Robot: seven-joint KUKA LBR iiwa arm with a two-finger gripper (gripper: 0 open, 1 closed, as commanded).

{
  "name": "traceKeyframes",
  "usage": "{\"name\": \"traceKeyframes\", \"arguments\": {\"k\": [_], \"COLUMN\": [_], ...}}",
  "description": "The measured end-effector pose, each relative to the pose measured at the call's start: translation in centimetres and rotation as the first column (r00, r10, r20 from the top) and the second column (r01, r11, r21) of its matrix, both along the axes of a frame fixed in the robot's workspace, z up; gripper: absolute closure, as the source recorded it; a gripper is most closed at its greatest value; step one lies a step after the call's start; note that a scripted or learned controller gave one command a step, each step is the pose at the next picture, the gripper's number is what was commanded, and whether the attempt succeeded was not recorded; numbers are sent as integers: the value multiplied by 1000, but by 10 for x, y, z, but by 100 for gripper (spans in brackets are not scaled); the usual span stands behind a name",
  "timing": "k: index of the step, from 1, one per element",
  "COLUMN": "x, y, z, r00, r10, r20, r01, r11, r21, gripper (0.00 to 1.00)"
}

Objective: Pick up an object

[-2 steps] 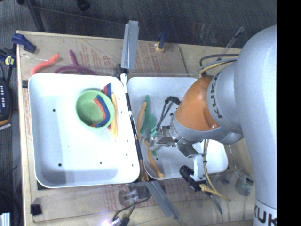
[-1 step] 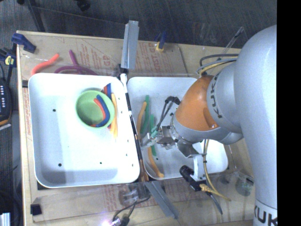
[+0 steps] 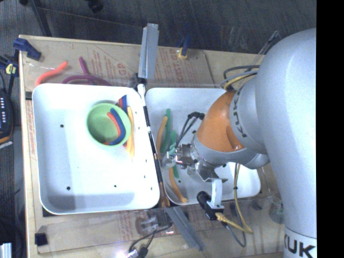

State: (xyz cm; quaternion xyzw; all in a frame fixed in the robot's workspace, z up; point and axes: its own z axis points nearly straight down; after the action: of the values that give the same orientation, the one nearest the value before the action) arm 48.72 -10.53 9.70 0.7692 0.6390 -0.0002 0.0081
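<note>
Camera view shows the gripper [image 3: 173, 159], finger state impossible to tell, low at centre frame over thin green and orange strips [image 3: 167, 136] that look light, floppy, best pinched mid-length.

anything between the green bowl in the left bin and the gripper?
Camera view: the rims where the two bins meet, then orange and green strips in the right bin, beside the gripper. Green bowl sits left.

From my station the light reads even and bright overhead. The left bin [image 3: 54, 160] glares near-white, with a soft grey shadow along its near wall. The arm [image 3: 290, 106] shades the right bin [image 3: 177, 98] below it. The floor past the desk's [image 3: 107, 58] far edge stays dim. Fine detail looks slightly soft.
</note>
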Motion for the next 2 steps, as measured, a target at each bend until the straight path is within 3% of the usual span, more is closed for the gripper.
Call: {"name": "traceKeyframes", "arguments": {"k": [1, 2], "x": [1, 60], "y": [3, -39], "z": [10, 185], "r00": [1000, 986], "r10": [6, 167], "r20": [-2, -10], "r01": [-6, -167], "r11": [1000, 986], "r21": [9, 14], "gripper": [100, 100]}}
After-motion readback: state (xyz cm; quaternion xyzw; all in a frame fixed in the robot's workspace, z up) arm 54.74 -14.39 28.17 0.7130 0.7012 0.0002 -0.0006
